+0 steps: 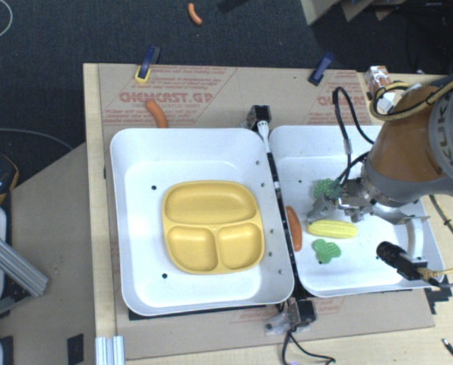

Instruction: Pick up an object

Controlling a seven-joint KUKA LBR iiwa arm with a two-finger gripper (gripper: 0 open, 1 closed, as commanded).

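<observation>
Pincer (340, 201) hangs low in the right bin (363, 284), at the end of the grey arm (409, 158) with its orange band. It is just above the left part of the bin floor, and I cannot tell how its jaws stand, because the wrist covers them from this slanted view. Nothing can be seen held in it.

Just beside the pincer, below it in the view, lies a toy corn cob (332, 229), yellow and on its side. It seems the nearest thing to take. I judge it to be light hollow plastic, stiff, with a smooth and rounded skin that may slip or roll away when pressed. The best hold would be across its short middle, not along its length.

A green leafy piece (324, 188) sits touching or almost touching the pincer at its upper left, and a second small green piece (326, 250) lies just below the corn. Both look light and uneven in shape, so a grip on them would be less sure.

An orange sausage (295, 227) lies along the left wall of the right bin, hard to reach with the wall so near.

In the left bin (135, 226) rests a yellow divided plate (212, 226), wide and flat, likely too broad to grip except at its rim.
</observation>
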